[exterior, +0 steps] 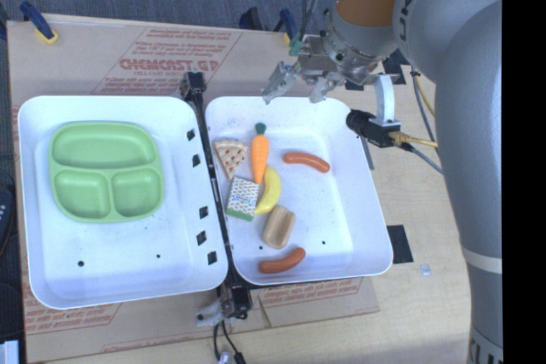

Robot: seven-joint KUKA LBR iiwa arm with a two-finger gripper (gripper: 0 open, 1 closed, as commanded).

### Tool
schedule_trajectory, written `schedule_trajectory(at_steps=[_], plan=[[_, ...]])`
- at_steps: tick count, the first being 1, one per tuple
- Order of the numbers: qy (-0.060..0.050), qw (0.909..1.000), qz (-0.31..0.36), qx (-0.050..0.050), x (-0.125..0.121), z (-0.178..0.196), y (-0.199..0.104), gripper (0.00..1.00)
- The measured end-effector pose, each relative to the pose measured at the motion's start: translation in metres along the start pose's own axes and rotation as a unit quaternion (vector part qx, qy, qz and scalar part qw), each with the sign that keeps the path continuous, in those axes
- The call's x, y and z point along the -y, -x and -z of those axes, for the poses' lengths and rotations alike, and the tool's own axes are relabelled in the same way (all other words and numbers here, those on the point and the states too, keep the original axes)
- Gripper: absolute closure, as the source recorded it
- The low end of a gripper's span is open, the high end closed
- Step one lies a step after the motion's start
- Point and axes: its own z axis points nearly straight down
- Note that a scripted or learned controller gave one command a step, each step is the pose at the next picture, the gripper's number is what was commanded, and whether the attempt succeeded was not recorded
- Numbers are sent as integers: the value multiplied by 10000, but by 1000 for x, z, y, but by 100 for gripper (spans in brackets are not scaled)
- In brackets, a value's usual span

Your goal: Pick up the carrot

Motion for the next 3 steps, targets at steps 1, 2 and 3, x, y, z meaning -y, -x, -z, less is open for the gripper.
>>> schedule_trajectory(at_steps=[1, 2, 3], plan=[[-16, 10000, -47, 0, -4, -138, 33, 0], [28, 9982, -593, -8, 12, -180, 28, 0], [8, 9984, -573, -8, 12, -171, 28, 100]])
